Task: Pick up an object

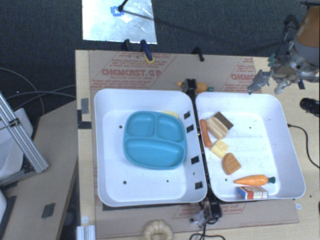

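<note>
The blue plate (154, 145) is my landmark. It lies flat in the middle of the left bin (107, 109), with three sections facing up. A bit of something yellow (171, 114) peeks out from behind the plate's far edge, touching it; I cannot tell what it is.

Right of the plate, past the black clips where the two bins meet, is the right bin (280, 134). The toy foods sit here, probably because this is the bin to pick from. Nearest to the plate is a thin orange sausage (205, 133), lying along the bin's left wall. Just right of it is a brown and cream block (218, 124), then a small yellow cube (219, 148) and a tan cookie (230, 163). Further right and nearer the front edge lie a carrot (255, 180) and a little box (252, 193), touching each other.

Far right of the plate and up past the bin's back corner hangs the gripper (270, 81). Its two fingers are spread apart with nothing between them. It is well apart from all the food, so I think the pick has not started. Any of these toys could be the one it takes.
</note>
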